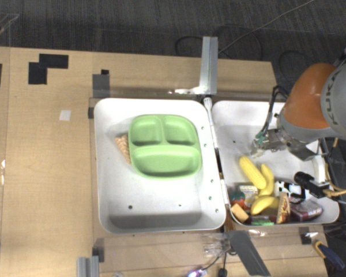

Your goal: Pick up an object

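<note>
In the right-hand bin (236,117), the arm (320,100) reaches in from the right, its orange band above the wrist, and its end effector (265,142) hangs low over the bare white floor of the bin's upper half. The tip is small and partly lost against the grey wrist, so whether it is apart or together cannot be told, and nothing can be seen caught in it.

The things to choose from lie heaped in the near end of that bin. A bunch of bananas (258,179) sits just below and beside the end effector, the closest candidate. Under it is a crowd of small items: a red piece (237,203), a tan block (240,212), a dark red packet (305,211) and a black-and-white item (294,188) toward the right wall. They lie pressed together, touching one another.

The left bin (109,206) holds a green divided tray (163,145) with a brownish, textured thing (123,148) tucked at its left edge, well apart from the arm.

As a judgement, the task looks barely started or at the approach stage: the arm is in the bin and down near the objects, but no object appears lifted. What remains is settling on an item, probably the bananas, then closing on it and raising it clear.
</note>
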Motion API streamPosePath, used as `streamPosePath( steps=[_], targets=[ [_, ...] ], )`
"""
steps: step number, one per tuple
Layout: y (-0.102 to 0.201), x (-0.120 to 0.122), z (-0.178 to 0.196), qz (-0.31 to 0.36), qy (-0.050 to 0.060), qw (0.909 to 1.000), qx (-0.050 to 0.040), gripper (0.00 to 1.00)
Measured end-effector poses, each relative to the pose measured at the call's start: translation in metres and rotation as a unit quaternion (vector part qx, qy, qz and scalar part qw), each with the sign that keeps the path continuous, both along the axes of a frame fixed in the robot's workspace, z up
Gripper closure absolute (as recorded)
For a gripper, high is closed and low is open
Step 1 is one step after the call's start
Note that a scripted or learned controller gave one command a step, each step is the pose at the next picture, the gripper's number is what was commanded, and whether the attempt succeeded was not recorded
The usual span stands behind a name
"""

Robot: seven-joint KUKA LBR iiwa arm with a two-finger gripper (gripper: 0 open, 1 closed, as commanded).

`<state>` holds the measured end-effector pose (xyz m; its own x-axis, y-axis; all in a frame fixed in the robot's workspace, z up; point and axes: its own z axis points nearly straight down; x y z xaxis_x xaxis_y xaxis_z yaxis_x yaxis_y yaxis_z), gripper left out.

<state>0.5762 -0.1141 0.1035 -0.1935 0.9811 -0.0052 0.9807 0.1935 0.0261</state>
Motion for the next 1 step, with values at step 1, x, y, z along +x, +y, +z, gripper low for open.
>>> streamPosePath(
  steps=[1],
  targets=[
    [-0.0001, -0.0001, 0.0, 0.0, 0.0, 1.0, 0.0, 0.0]
  ],
)
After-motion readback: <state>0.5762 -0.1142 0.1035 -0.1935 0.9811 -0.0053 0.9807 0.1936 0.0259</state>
